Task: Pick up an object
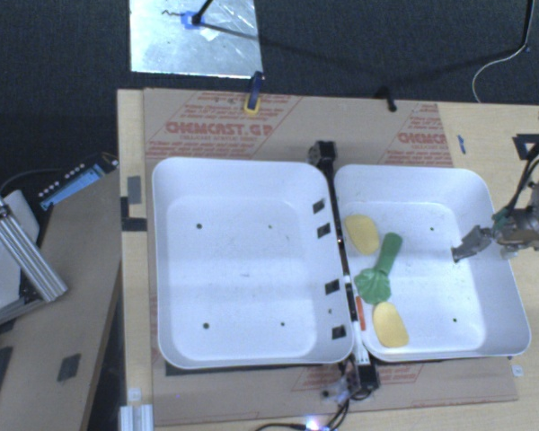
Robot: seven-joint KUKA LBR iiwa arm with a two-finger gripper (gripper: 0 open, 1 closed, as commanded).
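Camera view looks down at a slant on the desk [278, 115], which carries two shallow white bins side by side. In the right bin [431, 187] lie three things, all crowded toward its 9 o'clock side near the divider between the bins. An upper yellow piece [362, 233] sits at about 10 o'clock in the bin; a lower yellow piece [391, 325] sits at about 7 o'clock, close to the near wall. Between them lies a green object [380, 270] — a slim stem running up toward 1 o'clock and a broader, crumpled end at its lower left, just beside the divider. Its stem end lies just beside the upper yellow piece; the broad end is near the lower one, though whether they touch cannot be told.

At 3 o'clock of that bin the pincer [472, 243] hangs over the right part of the floor, well apart from all three things, with nothing between its tips; whether they are spread or pressed together cannot be told from this angle — the shape is small and blurred. The left bin [242, 178] shows only its bare white floor with a few dark dots.
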